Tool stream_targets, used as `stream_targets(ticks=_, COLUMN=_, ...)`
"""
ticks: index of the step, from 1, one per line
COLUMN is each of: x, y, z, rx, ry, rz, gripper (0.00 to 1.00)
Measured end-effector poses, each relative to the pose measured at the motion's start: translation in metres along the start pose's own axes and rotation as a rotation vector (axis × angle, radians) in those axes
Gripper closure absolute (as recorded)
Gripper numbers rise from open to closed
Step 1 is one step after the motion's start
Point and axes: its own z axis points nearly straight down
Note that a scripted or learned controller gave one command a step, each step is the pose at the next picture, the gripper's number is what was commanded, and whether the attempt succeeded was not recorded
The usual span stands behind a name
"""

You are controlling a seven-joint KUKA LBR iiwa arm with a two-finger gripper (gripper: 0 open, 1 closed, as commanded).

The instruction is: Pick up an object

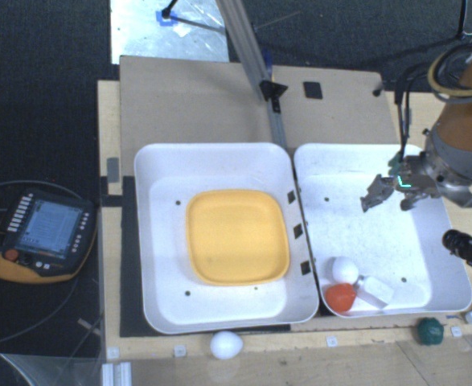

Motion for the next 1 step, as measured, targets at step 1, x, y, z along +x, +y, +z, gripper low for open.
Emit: stream_targets(ticks=1, x=0.0, y=0.0, z=0.0, rx=0.0, ry=0.0, rz=0.0, gripper=0.0)
